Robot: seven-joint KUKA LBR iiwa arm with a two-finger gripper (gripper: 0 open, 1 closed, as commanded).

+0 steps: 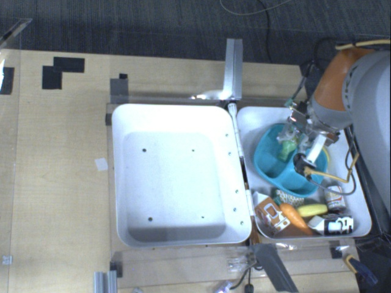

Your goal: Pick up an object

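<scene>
The pale wooden desk (55,194) carries two shallow white bins side by side: the left bin (120,163) at the centre, the right bin (249,119) at 3 o'clock. Black tape marks (61,72) sit at 10 o'clock. A small pale patch (101,163) lies at 9 o'clock.

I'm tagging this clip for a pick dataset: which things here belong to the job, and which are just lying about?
Job in hand: the grey arm's gripper; round blue plastic bowl below it; small green thing in that bowl.
Lying about: orange carrot; yellow banana; brown packet; shallow white left bin.
</scene>
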